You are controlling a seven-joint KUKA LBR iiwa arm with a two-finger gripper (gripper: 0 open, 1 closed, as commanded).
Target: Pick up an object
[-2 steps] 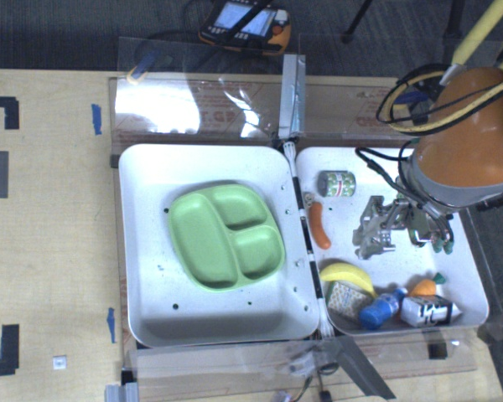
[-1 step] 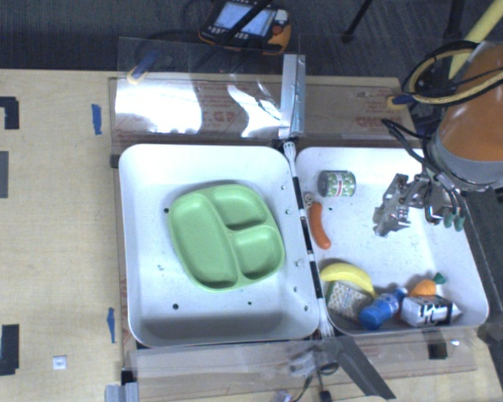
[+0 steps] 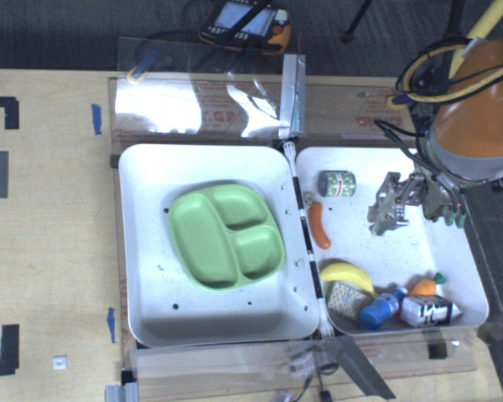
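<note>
The tool (image 3: 389, 216), fingers apart and holding nothing, hangs just right of the small green can (image 3: 336, 183) lying on its side near the right bin's (image 3: 474, 296) far wall: light, stiff, likely rolls, best pinched across its round middle.

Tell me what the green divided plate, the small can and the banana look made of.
Green divided plate: likely moulded plastic, matte, one even colour with soft rounded ridges. Small can: probably metal, with a green label and a pale end showing. Banana: possibly a plastic toy, given its smooth, uniform yellow, though real fruit cannot be ruled out.
</note>
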